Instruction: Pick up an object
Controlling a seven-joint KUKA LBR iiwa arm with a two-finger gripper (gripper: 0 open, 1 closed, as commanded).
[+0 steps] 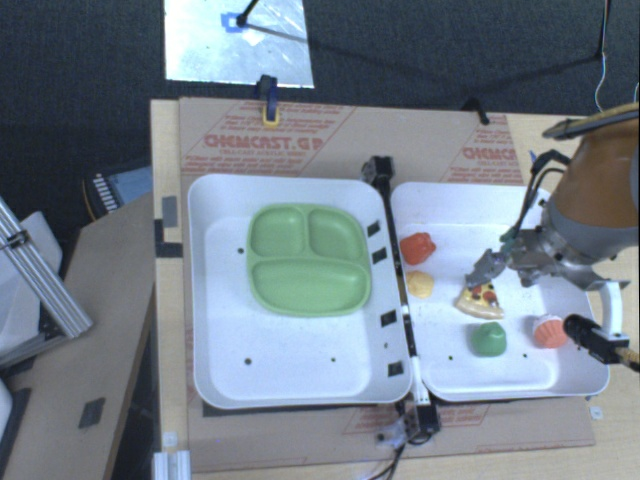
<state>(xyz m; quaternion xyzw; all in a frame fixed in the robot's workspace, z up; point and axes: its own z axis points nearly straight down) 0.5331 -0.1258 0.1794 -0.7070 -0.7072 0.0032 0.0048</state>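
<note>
The tool (487, 268) hangs just above the pizza slice (481, 300); its grip state I cannot tell. Best to descend straight, centred on the slice, clear of the green piece (488, 339)

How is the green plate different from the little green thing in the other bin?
The green plate is pale green, wide and flat, split into three compartments; the little green object is darker, small and rounded. The plate lies in the left bin; the green object sits in the right bin, below the pizza slice toy. Both are green and rest on white bin floors.
</note>
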